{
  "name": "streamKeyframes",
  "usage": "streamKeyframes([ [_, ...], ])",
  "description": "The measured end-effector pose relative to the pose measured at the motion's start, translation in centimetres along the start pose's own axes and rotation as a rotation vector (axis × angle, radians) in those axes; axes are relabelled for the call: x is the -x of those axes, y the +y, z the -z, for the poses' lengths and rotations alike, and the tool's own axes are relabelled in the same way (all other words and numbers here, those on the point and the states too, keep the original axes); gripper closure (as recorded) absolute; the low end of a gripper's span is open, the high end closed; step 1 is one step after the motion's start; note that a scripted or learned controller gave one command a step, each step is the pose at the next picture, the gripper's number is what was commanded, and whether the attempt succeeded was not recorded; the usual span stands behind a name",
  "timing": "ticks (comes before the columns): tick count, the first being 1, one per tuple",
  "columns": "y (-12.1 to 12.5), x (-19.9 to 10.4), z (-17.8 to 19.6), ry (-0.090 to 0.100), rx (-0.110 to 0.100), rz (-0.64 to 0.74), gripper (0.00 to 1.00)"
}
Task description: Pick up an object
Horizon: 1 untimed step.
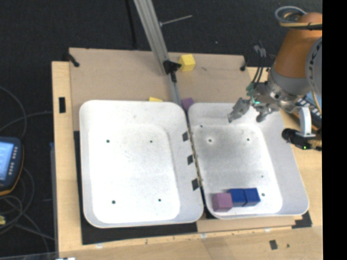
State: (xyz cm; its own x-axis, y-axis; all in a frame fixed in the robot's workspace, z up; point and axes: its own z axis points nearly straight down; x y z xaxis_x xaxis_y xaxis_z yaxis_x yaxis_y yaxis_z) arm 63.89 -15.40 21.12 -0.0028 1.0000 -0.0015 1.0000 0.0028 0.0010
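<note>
Nearest to us, along the front edge of the right bin [282,161], sit three small blocks: a purple block [222,201] at the left, touching a dark blue block [237,197], which touches a second blue block [251,195] at its right. We take these as the likeliest objects for the pick, and all three lie against the bin's front wall. Beside the right bin, touching it along its left side, lies the left bin [130,161], with nothing in it that we can make out. Behind the right bin, on the tan surface [108,75], a yellow block [187,63] rests near a slanted metal rail [152,26], and a small purple piece [187,103] and a yellow sliver [155,99] peek out at the bins' rear edge. Over the right bin's rear right corner hangs the gripper [251,110], its jaws spread apart and holding nothing, well away from the three blocks at the front. We judge the pick not yet begun. The risk we see is the crowding: the blocks touch each other and the wall, so a descending finger could land on top of a block, push the row aside, or close on two at once.
</note>
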Motion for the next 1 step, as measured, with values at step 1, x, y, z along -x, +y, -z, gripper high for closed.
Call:
streamKeyframes([
  [1,-4.69,-5.74,-4.78,0.004,-0.008,0.003,0.0],
])
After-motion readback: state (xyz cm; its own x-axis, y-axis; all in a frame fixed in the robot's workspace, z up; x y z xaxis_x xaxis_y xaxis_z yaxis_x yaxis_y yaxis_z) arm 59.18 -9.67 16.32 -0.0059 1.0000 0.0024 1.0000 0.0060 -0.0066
